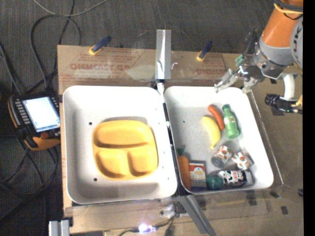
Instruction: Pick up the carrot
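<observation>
At the desk's far right corner, the end effector hangs over the far rim of the right bin, its 2 fingers spread apart with nothing between them. The carrot lies against the right bin's left wall near its near-left corner, touching a small carton just beside it. A dark green round thing and a black-and-white carton follow along the bin's near edge. 2 small cans lie a little farther in, close together. Toward the bin's middle, a banana lies beside a red-orange sausage-shaped piece, and a green bottle lies just to the right of that piece. The carrot is well apart from the end effector, across the bin. The left bin holds a yellow tray with 3 compartments, set near its middle. A handheld screen sits off the desk's left edge.
</observation>
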{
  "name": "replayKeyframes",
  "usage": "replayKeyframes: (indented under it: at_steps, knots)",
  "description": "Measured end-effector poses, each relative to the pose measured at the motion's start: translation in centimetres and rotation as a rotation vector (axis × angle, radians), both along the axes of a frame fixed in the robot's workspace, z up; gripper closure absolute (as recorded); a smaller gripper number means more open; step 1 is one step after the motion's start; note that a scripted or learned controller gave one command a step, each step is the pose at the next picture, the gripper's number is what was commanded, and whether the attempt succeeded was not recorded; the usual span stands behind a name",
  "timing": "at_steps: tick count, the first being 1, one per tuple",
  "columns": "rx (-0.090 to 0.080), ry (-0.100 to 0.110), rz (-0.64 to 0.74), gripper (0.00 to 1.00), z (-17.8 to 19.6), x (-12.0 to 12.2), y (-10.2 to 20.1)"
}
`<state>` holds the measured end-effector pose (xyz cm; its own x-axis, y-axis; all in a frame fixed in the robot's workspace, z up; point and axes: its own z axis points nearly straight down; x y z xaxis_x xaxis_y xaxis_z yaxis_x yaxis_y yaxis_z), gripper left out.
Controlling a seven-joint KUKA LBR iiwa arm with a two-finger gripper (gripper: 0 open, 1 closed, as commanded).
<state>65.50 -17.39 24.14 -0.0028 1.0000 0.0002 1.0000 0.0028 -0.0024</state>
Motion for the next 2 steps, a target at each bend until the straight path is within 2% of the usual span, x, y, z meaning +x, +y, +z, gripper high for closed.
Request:
replayKeyframes:
  at_steps: [1,2]
  knots:
    - [-0.004,0.0,-0.291,0.0,11.5,-12.6,-3.2]
    - [0.001,0.003,-0.119,0.0,-5.8,-17.2,2.5]
